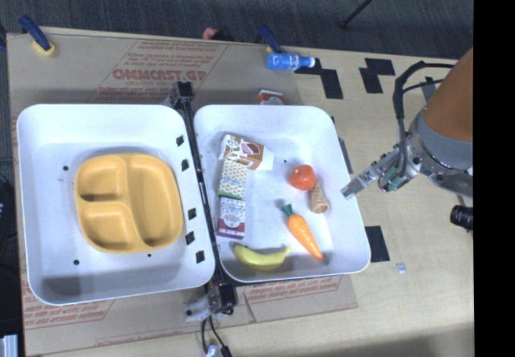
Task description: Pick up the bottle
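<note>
A small blue bottle (287,62) lies on its side on the cardboard behind the right bin (342,146), outside both bins. Inside that bin, a short brown bottle-like piece (319,199) lies just below a red tomato (302,177). My gripper (364,181) hangs just past the right bin's right rim, level with the tomato and a short way right of the brown piece. Nothing shows in it. The blue bottle lies far up and left of it.
The right bin also holds a printed carton (235,178), a carrot (302,233) and a banana (261,255). A yellow divided plate (129,201) sits in the left bin (32,186). Blue clamps (36,35) grip the cardboard's back edge.
</note>
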Motion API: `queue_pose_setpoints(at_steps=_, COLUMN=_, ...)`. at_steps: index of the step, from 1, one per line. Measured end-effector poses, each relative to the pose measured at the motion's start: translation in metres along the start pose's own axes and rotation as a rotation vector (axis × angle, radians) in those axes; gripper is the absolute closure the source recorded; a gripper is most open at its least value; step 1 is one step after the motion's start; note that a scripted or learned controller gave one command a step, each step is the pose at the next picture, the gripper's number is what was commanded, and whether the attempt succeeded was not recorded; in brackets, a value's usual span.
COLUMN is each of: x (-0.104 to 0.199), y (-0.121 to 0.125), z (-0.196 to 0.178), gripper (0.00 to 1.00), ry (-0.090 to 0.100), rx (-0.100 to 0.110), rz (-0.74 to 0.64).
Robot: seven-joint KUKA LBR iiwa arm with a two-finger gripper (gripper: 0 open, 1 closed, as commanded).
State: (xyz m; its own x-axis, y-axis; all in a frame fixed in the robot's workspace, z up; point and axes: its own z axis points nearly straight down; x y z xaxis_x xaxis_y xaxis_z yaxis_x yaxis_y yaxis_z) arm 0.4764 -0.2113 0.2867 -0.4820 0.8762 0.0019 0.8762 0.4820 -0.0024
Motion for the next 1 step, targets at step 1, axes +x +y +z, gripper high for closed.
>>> queue_pose_setpoints(at_steps=1, x=0.0001, y=0.0000, z=0.0136, gripper=1.00, ry=0.001, rx=0.001, rz=0.087)
